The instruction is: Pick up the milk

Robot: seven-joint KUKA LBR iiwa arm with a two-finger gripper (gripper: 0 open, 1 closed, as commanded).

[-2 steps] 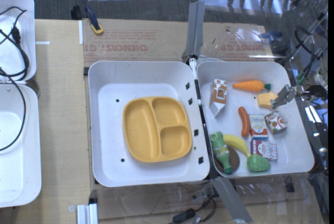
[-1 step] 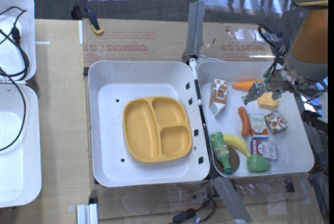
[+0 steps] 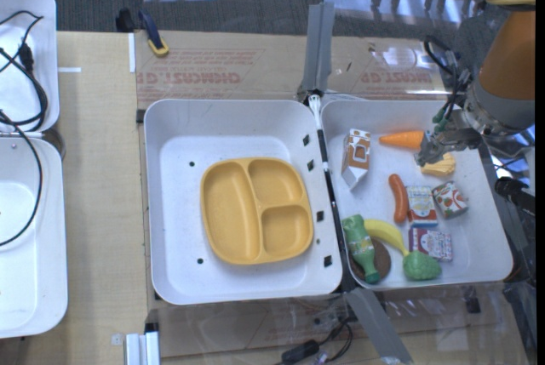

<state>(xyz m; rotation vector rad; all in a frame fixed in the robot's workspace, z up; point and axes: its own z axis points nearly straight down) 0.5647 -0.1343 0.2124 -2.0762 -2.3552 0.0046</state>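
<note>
In the left bin we see a yellow divided plate lying flat. In the right bin we see a carrot near the far wall, a cheese wedge just beside it, and a red sausage. Near the front wall lie a banana, a green bottle and a broccoli.

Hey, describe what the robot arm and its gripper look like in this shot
The arm is a thick rounded body, showing a broad orange band with grey above and below it. Black cables loop along its side toward the wrist. The gripper is small and dark, grey-black metal, much slimmer than the arm that carries it.
</note>
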